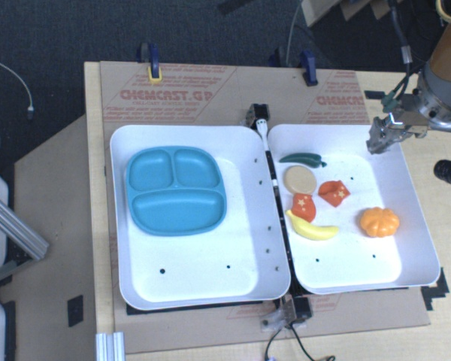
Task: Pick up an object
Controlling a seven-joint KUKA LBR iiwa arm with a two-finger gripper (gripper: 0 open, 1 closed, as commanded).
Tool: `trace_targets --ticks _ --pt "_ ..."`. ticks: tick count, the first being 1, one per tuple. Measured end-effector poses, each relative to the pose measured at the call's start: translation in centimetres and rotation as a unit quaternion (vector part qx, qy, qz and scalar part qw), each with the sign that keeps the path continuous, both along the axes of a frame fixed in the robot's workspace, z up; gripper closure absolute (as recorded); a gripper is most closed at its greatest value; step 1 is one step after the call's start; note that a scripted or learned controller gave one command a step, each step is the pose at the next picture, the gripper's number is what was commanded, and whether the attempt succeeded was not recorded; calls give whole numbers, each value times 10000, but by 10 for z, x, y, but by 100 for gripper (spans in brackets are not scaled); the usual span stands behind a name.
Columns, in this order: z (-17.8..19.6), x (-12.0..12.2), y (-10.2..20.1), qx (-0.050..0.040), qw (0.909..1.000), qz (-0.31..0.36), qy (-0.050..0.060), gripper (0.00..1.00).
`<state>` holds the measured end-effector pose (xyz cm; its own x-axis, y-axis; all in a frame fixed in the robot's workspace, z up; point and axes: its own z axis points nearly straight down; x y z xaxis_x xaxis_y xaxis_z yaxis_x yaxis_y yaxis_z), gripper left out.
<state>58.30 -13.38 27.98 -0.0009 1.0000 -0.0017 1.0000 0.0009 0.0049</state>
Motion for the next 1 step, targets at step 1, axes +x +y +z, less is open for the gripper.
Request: trace_targets --ticks 1 --pt "0 15 51 10 10000 26 5 100"
